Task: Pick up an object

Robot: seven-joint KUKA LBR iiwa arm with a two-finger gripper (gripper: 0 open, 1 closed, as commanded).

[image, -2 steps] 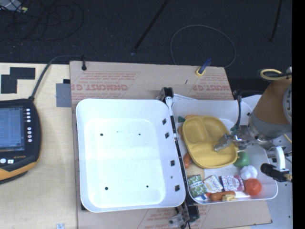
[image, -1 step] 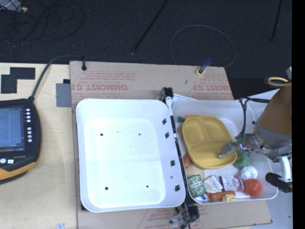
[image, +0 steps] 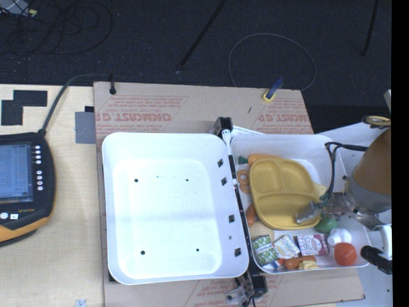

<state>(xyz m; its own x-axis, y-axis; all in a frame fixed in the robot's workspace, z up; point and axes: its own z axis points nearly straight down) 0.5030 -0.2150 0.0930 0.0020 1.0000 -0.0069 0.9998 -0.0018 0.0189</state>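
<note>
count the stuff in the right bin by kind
yellow divided tray: 1
small printed packets: 3
red ball: 1
green round piece: 1
white round piece: 1
orange bits, part hidden at the tray's edge: cannot tell
total clearly visible: 7

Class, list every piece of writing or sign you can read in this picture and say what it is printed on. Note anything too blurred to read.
"CHEMCAST GP", red, upside down and repeated, on the cardboard sheet under the bins.
Screen of the handheld control pendant: lines of text, too small to read.
Small packets in the right bin: printed labels, too blurred to read.
</note>
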